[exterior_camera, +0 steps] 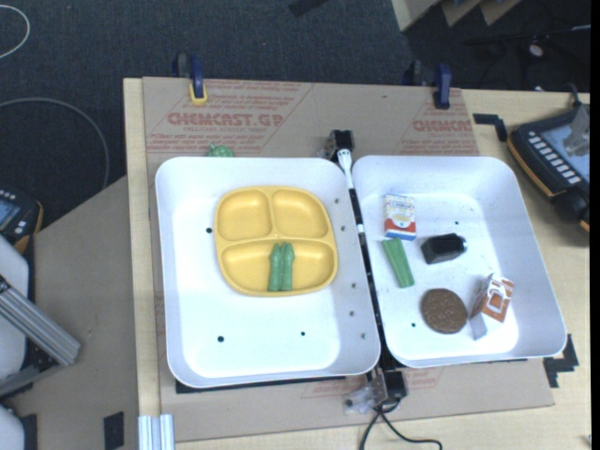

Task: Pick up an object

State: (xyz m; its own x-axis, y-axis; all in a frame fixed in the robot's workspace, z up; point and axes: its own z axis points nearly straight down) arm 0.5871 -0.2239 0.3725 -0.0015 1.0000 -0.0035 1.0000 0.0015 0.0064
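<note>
waiting on the very first step here: nothing is lifted, every item lies flat in its bin. no telling whether the claw is wide or narrow, so i cannot say. the pickable things sit mostly in the right bin [525, 251] — a small white carton [399, 217] with blue and red print, a glossy black block [442, 247] just beside it, a slim green stick [398, 262], a flat brown disc [443, 310] with a dull, grainy face, and an orange-and-white packet [497, 299] resting near a grey strip. in the left bin [187, 298], a smooth yellow divided tray [276, 239] carries a green bundle [281, 266] in its lower compartment. next move, to my eye — come down over one well-separated piece; the black block looks chunky enough to pinch, the disc too flat.
</note>
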